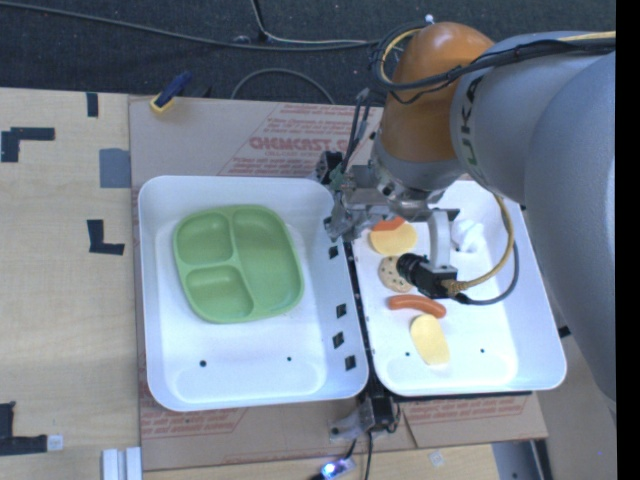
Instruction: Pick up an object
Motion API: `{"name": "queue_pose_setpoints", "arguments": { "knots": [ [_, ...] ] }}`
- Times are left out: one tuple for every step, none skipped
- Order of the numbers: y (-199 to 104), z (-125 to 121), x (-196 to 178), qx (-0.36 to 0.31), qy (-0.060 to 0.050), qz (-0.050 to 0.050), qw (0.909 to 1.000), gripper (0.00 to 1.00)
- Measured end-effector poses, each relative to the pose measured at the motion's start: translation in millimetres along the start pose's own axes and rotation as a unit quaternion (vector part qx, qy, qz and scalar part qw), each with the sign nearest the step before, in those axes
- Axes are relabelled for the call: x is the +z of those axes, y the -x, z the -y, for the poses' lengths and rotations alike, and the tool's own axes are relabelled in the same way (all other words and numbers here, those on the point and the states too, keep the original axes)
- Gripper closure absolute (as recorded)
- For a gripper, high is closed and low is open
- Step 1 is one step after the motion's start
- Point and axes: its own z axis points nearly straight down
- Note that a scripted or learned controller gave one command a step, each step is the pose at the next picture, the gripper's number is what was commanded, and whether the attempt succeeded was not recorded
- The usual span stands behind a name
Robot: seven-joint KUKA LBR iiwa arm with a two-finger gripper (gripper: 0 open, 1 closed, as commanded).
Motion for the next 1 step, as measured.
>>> {"name": "queue_pose_setpoints", "arguments": {
  "knots": [
    [-55.7, 12.0, -2.4, 0.000, 0.000, 0.000, 1.0000, 1.00]
  ]
}}
